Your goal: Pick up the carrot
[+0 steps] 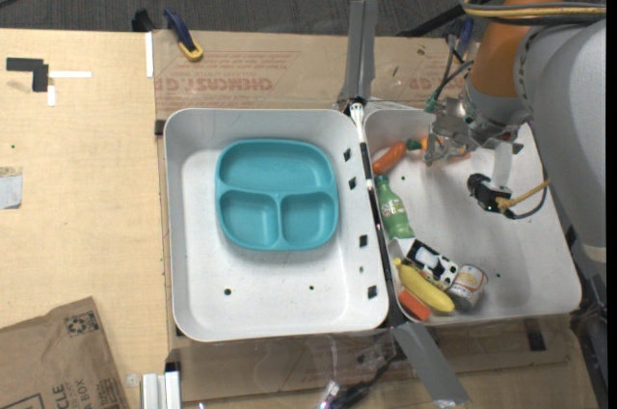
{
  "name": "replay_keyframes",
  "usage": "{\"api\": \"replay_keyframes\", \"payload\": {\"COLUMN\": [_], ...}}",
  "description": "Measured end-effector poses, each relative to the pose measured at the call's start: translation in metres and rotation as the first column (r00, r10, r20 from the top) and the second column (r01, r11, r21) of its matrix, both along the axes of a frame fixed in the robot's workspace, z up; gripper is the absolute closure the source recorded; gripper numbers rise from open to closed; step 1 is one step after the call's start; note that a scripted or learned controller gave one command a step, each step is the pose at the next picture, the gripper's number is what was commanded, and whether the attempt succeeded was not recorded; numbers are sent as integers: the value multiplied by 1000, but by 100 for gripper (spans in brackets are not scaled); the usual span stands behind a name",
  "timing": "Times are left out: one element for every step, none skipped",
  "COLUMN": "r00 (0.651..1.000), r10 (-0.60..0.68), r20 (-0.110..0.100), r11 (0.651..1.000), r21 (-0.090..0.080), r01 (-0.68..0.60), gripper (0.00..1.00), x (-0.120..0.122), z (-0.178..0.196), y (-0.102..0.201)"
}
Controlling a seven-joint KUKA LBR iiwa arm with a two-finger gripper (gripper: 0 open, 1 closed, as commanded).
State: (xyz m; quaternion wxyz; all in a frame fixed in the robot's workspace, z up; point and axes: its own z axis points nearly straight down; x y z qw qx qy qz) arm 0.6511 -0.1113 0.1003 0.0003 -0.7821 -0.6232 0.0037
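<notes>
Gripper point(439, 149) beside carrot point(389, 156); cardboard point(253, 79) reads "CHEMCZ".

In the right bin point(540, 282), the carrot point(388, 157) lies at the far left corner; the gripper point(442, 149) hangs just right of it, the bottle point(392, 207) just nearer, the banana point(425, 287) nearer still.
</notes>
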Motion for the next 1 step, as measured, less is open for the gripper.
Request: {"api": "replay_keyframes", "payload": {"r00": [999], "r10": [-50], "r20": [4], "r11": [999], "r21": [3], "r01": [50], "gripper": [100], "x": [-47], "z": [91], "y": [57]}}
